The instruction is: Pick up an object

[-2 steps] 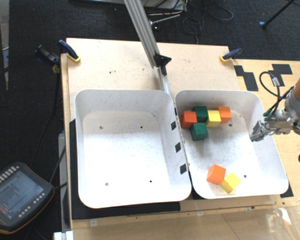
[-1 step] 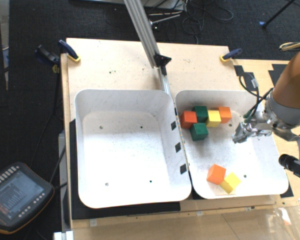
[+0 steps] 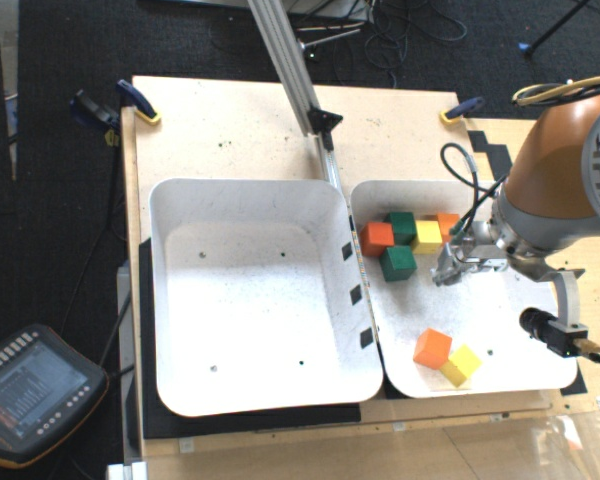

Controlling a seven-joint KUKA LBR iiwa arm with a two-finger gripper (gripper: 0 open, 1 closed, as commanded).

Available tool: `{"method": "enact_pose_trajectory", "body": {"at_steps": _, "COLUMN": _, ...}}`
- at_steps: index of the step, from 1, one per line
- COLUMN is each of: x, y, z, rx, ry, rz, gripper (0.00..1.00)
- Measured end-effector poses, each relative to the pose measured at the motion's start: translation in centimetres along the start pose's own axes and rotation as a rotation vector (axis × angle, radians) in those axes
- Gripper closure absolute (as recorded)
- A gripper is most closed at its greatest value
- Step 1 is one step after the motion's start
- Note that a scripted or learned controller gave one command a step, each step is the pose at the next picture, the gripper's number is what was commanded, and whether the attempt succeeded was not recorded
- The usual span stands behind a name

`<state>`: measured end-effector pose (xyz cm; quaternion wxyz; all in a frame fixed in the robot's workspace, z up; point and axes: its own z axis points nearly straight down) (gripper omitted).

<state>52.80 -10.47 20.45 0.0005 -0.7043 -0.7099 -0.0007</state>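
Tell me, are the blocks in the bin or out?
In: every block, from the green block to the yellow block, sits inside the right bin.

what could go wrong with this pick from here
1. The gripper is beside a tight cluster: orange block, two green blocks and a yellow block touching or nearly so. It may shove them rather than grab one.
2. The cluster sits near the right bin's wall, so blocks could jam against it.

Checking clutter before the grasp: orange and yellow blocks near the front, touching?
Touching. The camera view shows the orange block and yellow block meeting corner to side, no gap.
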Motion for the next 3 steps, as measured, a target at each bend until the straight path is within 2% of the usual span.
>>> {"method": "enact_pose_trajectory", "body": {"at_steps": 2, "x": 9.0, "y": 0.0, "z": -0.8, "rx": -0.001, "ry": 0.0, "rz": -0.001, "gripper": 1.0}}
{"method": "enact_pose_trajectory", "body": {"at_steps": 3, "x": 14.9, "y": 0.4, "z": -2.5, "rx": -0.001, "ry": 0.001, "rz": -0.001, "gripper": 1.0}}
